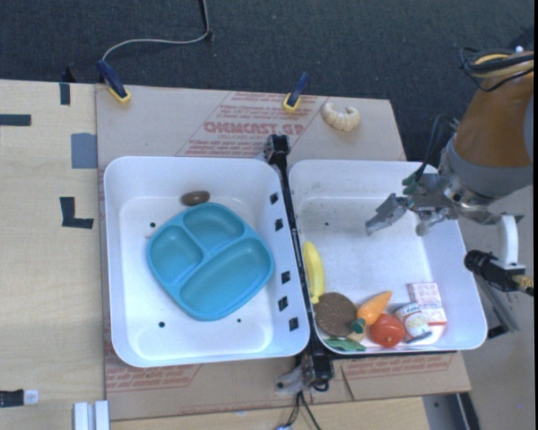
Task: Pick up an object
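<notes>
Your claw [402, 215] hovering spread, gripping nothing, right-centre of frame over right bin [359, 240]. Toys clustering lower right: banana [313, 271], carrot [374, 307], tomato [387, 331]. You're needing move down-frame, slightly left.

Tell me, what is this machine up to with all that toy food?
The robot arm reaches in from the right and its gripper hangs above the right bin, holding nothing. The toy food lies untouched in that bin's near corner: a banana, a brown cookie, a carrot, a tomato and a small carton. The left bin holds a blue divided plate.
</notes>
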Controlling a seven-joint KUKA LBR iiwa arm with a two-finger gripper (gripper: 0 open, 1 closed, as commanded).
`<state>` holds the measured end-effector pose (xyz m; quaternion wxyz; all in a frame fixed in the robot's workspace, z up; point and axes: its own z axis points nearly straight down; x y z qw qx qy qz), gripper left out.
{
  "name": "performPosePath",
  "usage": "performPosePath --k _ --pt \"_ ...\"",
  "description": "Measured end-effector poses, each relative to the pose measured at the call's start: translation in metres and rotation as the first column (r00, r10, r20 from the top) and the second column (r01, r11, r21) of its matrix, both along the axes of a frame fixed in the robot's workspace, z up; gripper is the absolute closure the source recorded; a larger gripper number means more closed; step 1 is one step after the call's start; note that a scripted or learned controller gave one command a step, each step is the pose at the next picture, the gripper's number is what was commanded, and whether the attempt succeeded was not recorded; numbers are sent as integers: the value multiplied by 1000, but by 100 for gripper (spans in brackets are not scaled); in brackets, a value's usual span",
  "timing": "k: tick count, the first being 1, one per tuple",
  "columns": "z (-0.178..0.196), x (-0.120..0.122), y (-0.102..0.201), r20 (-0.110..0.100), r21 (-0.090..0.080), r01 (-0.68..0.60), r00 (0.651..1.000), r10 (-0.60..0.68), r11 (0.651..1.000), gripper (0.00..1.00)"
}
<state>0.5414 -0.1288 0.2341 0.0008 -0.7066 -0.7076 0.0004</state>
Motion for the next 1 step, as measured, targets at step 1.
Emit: performPosePath --k 1 --pt "-61 -53 2 -1 0 1 1000 -1 1000 0"
